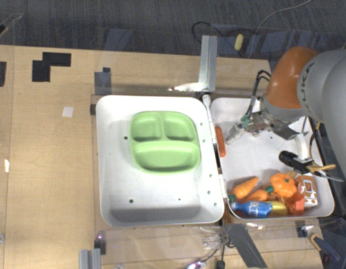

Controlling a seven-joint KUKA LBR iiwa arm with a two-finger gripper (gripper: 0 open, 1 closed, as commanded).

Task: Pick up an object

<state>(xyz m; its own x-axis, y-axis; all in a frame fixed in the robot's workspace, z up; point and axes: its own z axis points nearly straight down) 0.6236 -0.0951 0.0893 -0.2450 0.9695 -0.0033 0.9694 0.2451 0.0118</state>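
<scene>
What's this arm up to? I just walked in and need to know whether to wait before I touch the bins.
A grey robot arm reaches in over the right bin, trying to pick something up. Its gripper hangs over bare bin floor near the back, with nothing visibly between its fingers. The toys, including a carrot, a pumpkin and a blue bottle, lie heaped along the front edge. The left bin holds a green divided tray.

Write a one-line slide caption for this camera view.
Arm's hand over right bin of toys; green tray in left bin.
</scene>
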